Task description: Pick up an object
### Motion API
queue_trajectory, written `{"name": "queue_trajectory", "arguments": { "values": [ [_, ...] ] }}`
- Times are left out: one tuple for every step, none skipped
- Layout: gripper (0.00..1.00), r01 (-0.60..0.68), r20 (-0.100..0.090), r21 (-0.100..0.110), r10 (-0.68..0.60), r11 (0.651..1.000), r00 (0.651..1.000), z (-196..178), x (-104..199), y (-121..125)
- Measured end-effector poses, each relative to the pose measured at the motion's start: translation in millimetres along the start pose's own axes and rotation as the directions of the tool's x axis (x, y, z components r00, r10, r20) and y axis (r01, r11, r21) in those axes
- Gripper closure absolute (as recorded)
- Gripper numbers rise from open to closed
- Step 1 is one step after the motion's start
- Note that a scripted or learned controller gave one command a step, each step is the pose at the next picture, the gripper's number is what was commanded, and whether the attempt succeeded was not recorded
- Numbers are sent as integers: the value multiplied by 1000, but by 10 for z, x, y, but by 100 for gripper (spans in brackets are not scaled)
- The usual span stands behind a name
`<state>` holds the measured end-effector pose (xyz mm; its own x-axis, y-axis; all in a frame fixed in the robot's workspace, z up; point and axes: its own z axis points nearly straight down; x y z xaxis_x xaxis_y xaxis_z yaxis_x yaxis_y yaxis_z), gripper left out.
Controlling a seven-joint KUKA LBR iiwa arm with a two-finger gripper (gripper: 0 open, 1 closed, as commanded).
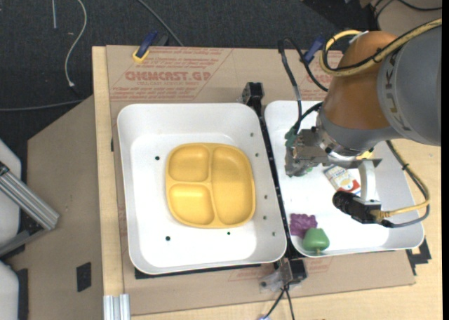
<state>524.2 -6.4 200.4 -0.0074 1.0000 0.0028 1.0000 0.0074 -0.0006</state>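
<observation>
Green pepper-shaped toy (316, 240) and purple grape cluster (302, 224) crowd the right white bin's (400, 238) 6 o'clock rim. Tool (300, 159) hangs toward 9 o'clock beside the dividing edge; its grip state cannot be told. Yellow three-section plastic plate (210, 184) centres the left white bin (140, 143), margins open all round.

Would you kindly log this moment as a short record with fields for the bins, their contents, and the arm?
left bin: holds a yellow divided plate with three compartments, lying flat
right bin: holds a purple toy and a green toy, touching, near its front left corner
other item: small white and red packet beside the arm
arm: reaches in from the right, above the right bin
hand: low over the right bin's left part; nothing seen between its fingers
</observation>
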Motion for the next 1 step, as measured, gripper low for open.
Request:
{"name": "queue_trajectory", "arguments": {
  "values": [
    [100, -1, 1, -3, 1, 1000, 1000, -63, 591, 202]
  ]
}}
